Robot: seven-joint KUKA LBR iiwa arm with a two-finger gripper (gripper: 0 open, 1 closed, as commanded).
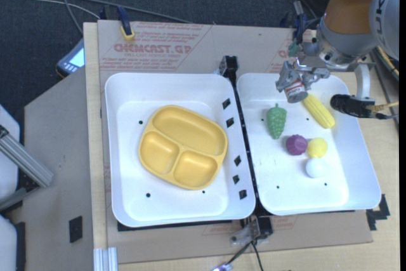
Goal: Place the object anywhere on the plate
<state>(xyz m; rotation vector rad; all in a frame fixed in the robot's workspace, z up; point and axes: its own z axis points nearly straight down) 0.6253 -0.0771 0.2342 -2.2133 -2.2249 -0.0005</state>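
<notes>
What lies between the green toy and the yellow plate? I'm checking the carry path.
In the camera view, the bins' adjoining rims separate green toy from yellow plate.

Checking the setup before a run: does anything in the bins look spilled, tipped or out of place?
Nothing stands out. The yellow plate lies flat in the left bin, and the corn, green piece, purple piece, lemon and white ball sit inside the right bin.
</notes>
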